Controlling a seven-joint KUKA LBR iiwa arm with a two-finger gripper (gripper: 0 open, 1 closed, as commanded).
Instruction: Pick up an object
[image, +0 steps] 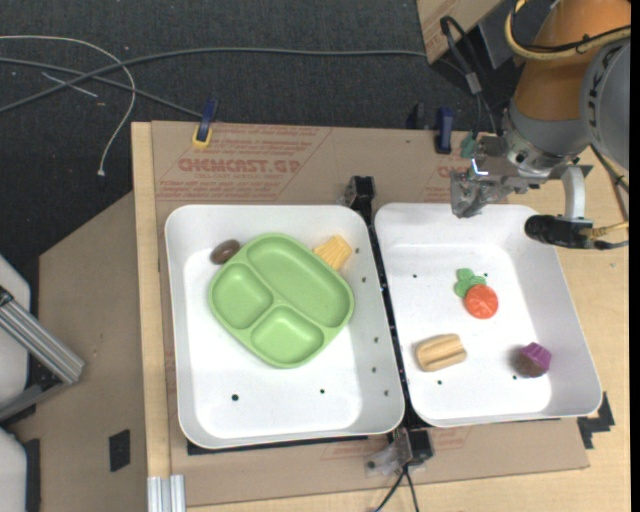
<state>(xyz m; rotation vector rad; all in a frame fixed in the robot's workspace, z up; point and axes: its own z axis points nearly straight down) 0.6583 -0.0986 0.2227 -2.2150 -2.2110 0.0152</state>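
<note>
The gripper (469, 203) hangs over the right bin's (560, 400) far edge; whether it is apart or together cannot be told. Tomato (481, 300), bun (440, 352) and plum (532, 359) lie inside.

A flat brown cardboard-covered worktop (280, 160), printed with faded red lettering, carries two shallow white plastic bins side by side: the left bin (190, 330) and the right bin (420, 235), their inner rims touching. Two small blue clamps (207, 120) (444, 129) grip its far edge.
</note>
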